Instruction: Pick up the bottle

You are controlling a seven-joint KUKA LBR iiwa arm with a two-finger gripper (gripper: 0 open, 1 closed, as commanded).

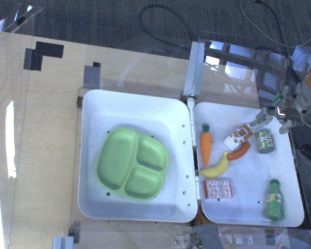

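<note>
A pale green, three-compartment plastic plate (132,163) is seen in the left white shallow bin (88,142); nothing there bears on the step in hand. Everything else is best placed relative to the yellow toy banana (217,168) in the right white shallow bin (294,214). To the banana's upper left an orange toy carrot with a green top (205,144) lies nearly upright, and just below the banana a small red printed card (217,188) lies flat. A reddish toy sausage (238,151) touches the banana's upper end, with a small white and brown carton (238,136) just above it. Further right of the banana a short green-labelled can (264,141) is seen, and above that the two-finger gripper (274,117) hangs at the bin's far edge, its fingers spread apart with nothing between them.

The task's thing, a green plastic bottle with a yellowish label (273,199), lies well to the banana's lower right, near the bin's front right corner, apart from all other items.

The approach is judged to be the step in hand. The gripper should be carried toward the front corner, clear of the can, and the fingers turned across the bottle's narrow width. The bin wall beside it should be allowed for, so that the outer finger is not blocked on descent.
</note>
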